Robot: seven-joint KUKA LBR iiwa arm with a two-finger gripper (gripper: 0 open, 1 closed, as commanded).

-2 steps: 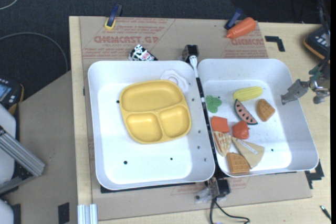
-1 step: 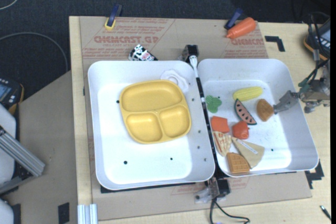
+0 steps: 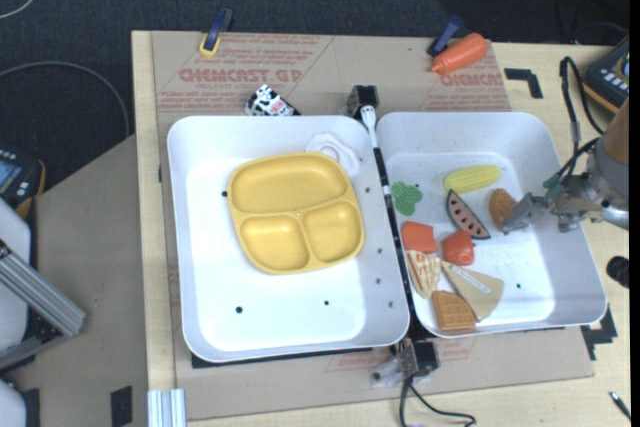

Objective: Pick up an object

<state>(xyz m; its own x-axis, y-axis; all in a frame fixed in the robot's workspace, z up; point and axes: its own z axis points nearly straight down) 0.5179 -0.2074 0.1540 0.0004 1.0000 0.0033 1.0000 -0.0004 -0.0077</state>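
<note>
Low over the right bin (image 3: 560, 307), the claw (image 3: 512, 218) nearly touches a brown piece (image 3: 500, 205); grip unclear.

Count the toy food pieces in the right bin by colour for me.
Yellow: 1, corn
Green: 1, leafy piece
Red: 3, watermelon slice, two red chunks
Brown or tan: 4, brown lump, pizza slice, wedge, waffle
Total: 9
</note>
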